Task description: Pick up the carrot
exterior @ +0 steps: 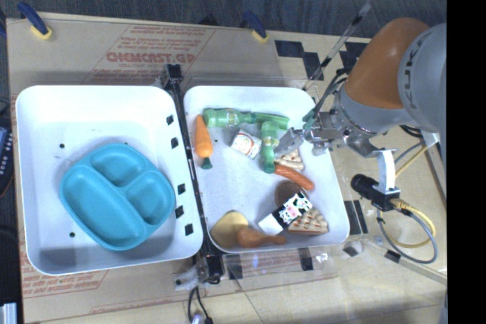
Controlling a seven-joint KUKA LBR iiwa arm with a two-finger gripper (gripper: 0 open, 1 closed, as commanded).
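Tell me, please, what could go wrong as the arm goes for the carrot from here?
1. The orange carrot lies against the right white bin's left wall, so a finger may hit the wall.
2. The hand sits across the bin over the green plastic bottles; it may knock them.
3. The orange sausage-shaped toy nearby could be mistaken for the carrot.

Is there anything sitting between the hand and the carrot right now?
Yes. The hand is at the right bin's right side, the carrot by its left wall. Between them lie the green bottle pieces and a small white-and-red item.
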